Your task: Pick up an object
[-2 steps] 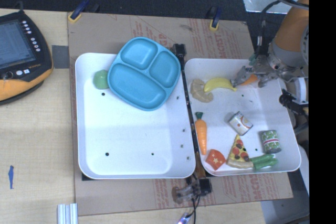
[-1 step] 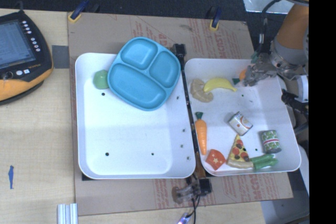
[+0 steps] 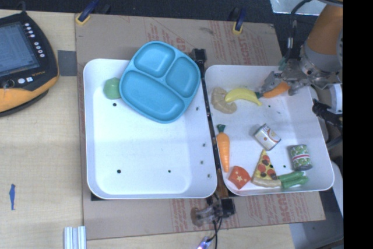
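My gripper [image 3: 278, 86] hangs over the back right of the right bin [image 3: 317, 125], under the grey wrist with its orange band. A small orange toy piece [image 3: 275, 90] shows between its fingers, just above the bin floor, and the fingers look shut on it. A yellow banana [image 3: 242, 95] lies just left of the gripper, beside a beige piece [image 3: 220, 101]. Further forward are a carrot [image 3: 223, 149], a small silver can [image 3: 267, 137], a green can [image 3: 300, 156], a pizza slice [image 3: 266, 170], a red piece [image 3: 238, 176] and a green pickle [image 3: 293, 179].
The left bin [image 3: 145, 166] holds a blue divided plate [image 3: 161, 81] at its back, with a green ball [image 3: 112, 88] tucked at the plate's left edge. An orange-rimmed control pendant [image 3: 20, 61] lies on the bench at far left. Cables hang at the right.
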Robot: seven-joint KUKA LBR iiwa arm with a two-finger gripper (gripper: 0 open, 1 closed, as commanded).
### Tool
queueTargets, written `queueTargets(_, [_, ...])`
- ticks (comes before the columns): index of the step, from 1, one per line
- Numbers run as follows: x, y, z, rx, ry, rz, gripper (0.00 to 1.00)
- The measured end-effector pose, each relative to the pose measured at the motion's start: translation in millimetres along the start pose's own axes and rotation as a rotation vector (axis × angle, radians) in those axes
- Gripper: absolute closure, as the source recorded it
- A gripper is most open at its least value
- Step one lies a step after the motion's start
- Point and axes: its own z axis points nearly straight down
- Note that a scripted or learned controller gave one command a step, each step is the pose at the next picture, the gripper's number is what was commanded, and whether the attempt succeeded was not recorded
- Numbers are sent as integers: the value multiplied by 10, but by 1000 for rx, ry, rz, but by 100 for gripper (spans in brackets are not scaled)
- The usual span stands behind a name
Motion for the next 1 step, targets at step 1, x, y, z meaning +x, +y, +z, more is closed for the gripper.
queueTargets(1, [-1,-629,223,1,-2,9,0])
